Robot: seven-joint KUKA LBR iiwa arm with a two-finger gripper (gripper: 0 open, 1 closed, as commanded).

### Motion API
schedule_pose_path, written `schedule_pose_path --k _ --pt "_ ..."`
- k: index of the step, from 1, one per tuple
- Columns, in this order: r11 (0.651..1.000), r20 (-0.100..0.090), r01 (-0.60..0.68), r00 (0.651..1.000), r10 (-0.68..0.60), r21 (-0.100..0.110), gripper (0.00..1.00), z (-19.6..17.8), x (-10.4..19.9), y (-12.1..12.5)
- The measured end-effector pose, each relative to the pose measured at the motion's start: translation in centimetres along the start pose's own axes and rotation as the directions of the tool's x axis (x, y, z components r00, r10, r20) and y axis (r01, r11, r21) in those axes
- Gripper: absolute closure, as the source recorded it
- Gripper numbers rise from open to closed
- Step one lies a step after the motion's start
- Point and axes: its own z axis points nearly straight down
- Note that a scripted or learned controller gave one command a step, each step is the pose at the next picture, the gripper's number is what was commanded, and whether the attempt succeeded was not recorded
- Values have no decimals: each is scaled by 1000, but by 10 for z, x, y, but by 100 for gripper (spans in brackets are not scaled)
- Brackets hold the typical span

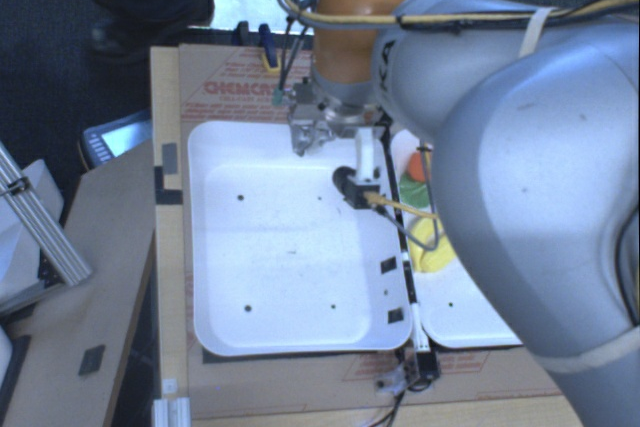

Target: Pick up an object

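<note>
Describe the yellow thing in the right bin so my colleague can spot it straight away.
Start at the right bin, mostly hidden under the grey arm. Beside the divider between the bins lies a yellow object, partly covered by the arm. The orange and green items lie farther back.

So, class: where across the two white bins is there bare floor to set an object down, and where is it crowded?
The left bin has bare floor from its left wall to the divider. It is crowded in the right bin, where a yellow object and an orange object lie under the arm.

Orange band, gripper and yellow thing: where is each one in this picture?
Orange band (355, 0), camera view, on its rounded top.
Gripper (305, 137), camera view, at its tip above the left bin.
Yellow thing (432, 245), camera view, on its visible part beside the arm.
</note>
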Motion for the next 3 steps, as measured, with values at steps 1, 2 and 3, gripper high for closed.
schedule_pose_path --k 1,2,3 --pt "1000 -1 1 1000 -1 -2 100 -11 0 1" --pt "1000 -2 2 1000 -2 -4 100 -22 1 1" --pt "1000 -2 2 1000 -2 -3 0 -21 0 1"
